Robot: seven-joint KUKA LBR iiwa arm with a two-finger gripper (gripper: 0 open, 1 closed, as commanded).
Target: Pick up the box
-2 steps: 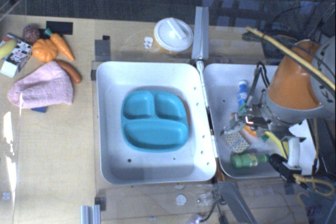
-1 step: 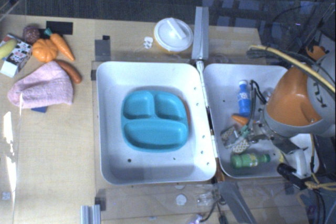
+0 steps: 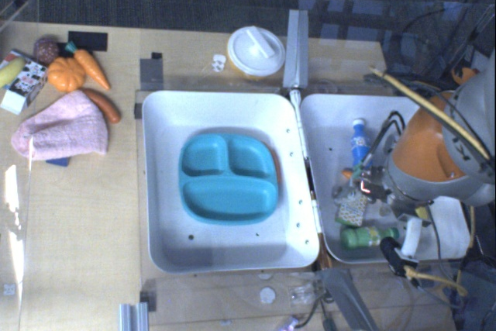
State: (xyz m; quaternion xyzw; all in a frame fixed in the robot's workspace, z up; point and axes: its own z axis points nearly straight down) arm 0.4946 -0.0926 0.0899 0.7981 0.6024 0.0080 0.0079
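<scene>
Camera view looks down on a pale wooden surface [image 3: 77, 229] carrying two shallow white bins side by side, with dark carpet-like flooring beyond its far edge. The left bin [image 3: 163, 244] holds a blue divided tray [image 3: 229, 177]. The right bin [image 3: 325, 128] holds a blue-and-white tube [image 3: 359, 142] standing near the middle, a green bottle [image 3: 364, 236] lying by the near wall, and what may be the box [image 3: 353, 207], a small speckled item just above the bottle; it is too small to be sure. The grey arm with its orange band [image 3: 425, 151] reaches over this bin from the right, and the end effector [image 3: 370, 186] sits low just beside that speckled item; whether it is released or clenched cannot be told. At the surface's far left lie a pink cloth [image 3: 62, 128], toy carrots [image 3: 97, 70] and a small pumpkin [image 3: 63, 74]. A white lid [image 3: 256, 49] rests beyond the bins.
</scene>
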